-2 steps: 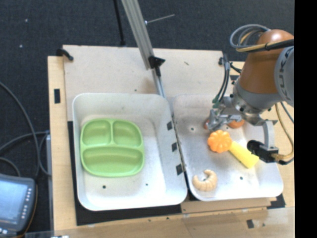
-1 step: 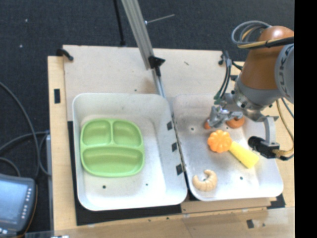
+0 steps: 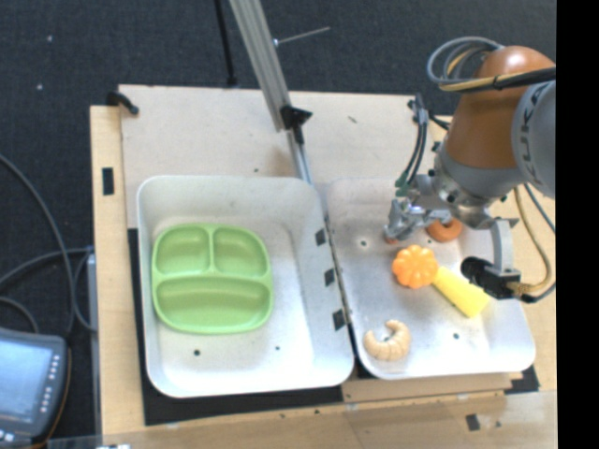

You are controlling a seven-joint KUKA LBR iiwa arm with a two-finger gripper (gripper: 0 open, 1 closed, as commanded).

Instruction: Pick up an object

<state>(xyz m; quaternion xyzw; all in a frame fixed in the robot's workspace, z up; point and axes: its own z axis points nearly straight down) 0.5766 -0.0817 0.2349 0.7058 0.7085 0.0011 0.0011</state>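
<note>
My gripper (image 3: 404,224) hangs low over the back of the right bin (image 3: 370,344), just above and left of an orange pumpkin-shaped toy (image 3: 415,266). A small orange-red object (image 3: 445,229) lies right beside the gripper, partly hidden by the wrist. A yellow block (image 3: 460,292) lies to the right of the pumpkin toy, touching it. A tan curled croissant-like toy (image 3: 387,340) rests near the bin's front edge. Nothing shows between the gripper's tips.
The left bin (image 3: 178,363) holds a green divided plate (image 3: 211,278). A slanted metal pole (image 3: 267,64) rises behind the bins. A black clip and cable (image 3: 491,277) hang from the arm at the right bin's right side.
</note>
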